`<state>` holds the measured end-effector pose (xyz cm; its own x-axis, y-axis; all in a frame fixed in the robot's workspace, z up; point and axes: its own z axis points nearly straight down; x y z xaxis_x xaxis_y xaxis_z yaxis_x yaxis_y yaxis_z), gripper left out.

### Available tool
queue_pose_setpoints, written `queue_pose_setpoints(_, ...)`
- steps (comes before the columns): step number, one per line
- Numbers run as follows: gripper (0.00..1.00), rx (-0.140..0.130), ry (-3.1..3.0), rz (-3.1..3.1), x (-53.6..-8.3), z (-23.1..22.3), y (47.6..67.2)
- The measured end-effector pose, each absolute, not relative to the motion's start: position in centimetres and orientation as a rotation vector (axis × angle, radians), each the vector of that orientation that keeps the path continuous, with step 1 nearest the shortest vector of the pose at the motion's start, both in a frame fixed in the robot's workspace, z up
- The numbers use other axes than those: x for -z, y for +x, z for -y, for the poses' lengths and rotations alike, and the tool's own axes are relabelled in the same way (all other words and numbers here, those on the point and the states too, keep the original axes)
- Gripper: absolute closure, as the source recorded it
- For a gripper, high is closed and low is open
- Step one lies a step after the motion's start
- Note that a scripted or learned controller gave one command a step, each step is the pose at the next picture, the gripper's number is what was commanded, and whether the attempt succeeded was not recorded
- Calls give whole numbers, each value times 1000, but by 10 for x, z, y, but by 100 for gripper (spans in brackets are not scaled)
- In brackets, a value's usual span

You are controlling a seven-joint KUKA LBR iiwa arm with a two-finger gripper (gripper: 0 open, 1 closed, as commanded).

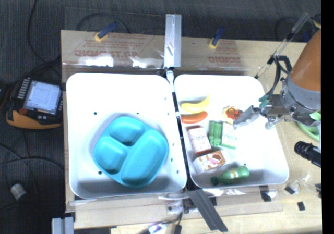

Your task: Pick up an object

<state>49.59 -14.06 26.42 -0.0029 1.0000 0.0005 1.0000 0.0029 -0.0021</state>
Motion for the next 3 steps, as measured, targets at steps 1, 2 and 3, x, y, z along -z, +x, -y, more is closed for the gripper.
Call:
queue_pose_setpoints(1, 0, -5, -2299, 2136, -131, 110, 557)
queue_pose_setpoints(2, 0, 23, -2290, 2173, -100, 116, 564)
queue_pose_setpoints(3, 100, 35, -2295, 2180, -111, 116, 568)
